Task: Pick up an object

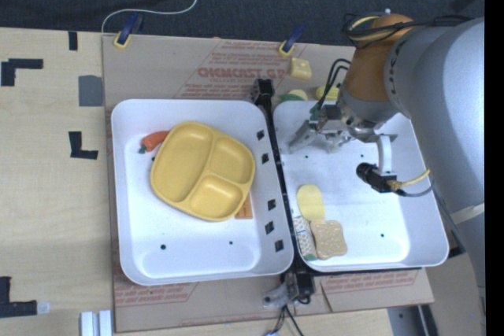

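A yellow divided plate [203, 170] lies in the left bin [134, 248], partly covering orange pieces [154, 140] at its upper left and lower right. In the right bin [409, 248] a pale yellow piece [310, 202] and a tan waffle-like block [328, 238] lie near the front left, beside a speckled item [302, 236]. My gripper [311, 134] hangs over the upper left part of the right bin, its grey fingers [298, 139] pointing left and down. Nothing shows between them.
A yellow block [300, 68] and a green-yellow item [294, 96] sit on the cardboard behind the right bin. A black divider [269, 161] runs between the bins. The arm's grey body [441, 90] covers the right side. A cable [169, 8] crosses the dark floor behind.
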`<state>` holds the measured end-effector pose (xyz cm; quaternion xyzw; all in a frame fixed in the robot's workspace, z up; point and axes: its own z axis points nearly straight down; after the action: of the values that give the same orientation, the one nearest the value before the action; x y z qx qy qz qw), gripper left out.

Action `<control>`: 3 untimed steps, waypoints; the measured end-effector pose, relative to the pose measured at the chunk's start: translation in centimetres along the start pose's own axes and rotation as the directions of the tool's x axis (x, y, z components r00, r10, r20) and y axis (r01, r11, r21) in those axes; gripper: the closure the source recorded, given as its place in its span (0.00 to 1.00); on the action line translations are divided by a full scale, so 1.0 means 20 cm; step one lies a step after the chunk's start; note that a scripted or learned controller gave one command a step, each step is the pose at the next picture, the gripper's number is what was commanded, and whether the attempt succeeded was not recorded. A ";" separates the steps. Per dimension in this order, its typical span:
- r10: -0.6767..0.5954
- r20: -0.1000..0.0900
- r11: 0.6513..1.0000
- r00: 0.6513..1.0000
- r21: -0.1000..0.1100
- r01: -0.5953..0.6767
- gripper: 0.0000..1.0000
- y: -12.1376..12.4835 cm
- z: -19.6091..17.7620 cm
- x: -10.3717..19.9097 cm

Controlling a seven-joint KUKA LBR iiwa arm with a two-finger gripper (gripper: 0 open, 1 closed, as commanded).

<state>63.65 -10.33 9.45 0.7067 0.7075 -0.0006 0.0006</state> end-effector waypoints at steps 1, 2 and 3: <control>-0.002 0.002 1.000 1.000 0.007 0.002 0.00 0.16 0.05 0.04; 0.001 0.000 1.000 1.000 0.002 -0.001 0.00 0.00 0.05 0.04; -0.004 -0.002 1.000 1.000 -0.010 0.004 0.00 0.07 -0.49 0.20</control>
<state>65.03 -6.27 19.19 0.7052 0.7090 0.0038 0.0035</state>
